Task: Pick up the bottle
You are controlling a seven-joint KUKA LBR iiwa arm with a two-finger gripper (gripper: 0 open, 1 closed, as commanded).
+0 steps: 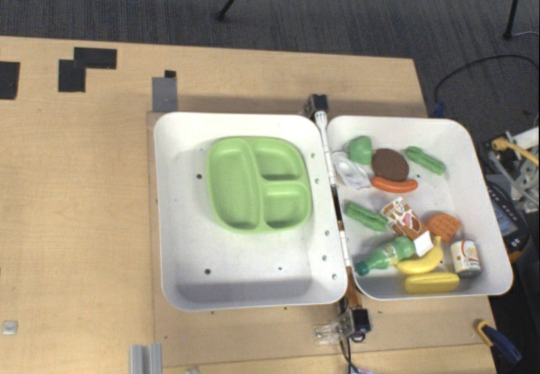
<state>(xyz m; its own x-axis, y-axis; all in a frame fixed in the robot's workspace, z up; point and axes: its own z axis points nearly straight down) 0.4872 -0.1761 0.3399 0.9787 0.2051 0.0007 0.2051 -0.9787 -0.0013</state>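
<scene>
A green bottle (386, 255) with a white label lies on its side in the right bin (472, 153), near that bin's front left corner, neck pointing left. It rests against a yellow banana (421, 262) and a second yellow piece (431, 282) just in front.
The left bin (181, 195) holds a green divided plate (257, 183). The right bin also has a brown round piece (390, 163), an orange sausage shape (394, 185), several green vegetables, a small can (464, 257) and a croissant-like piece (444, 224). Cables lie off the bench at right.
</scene>
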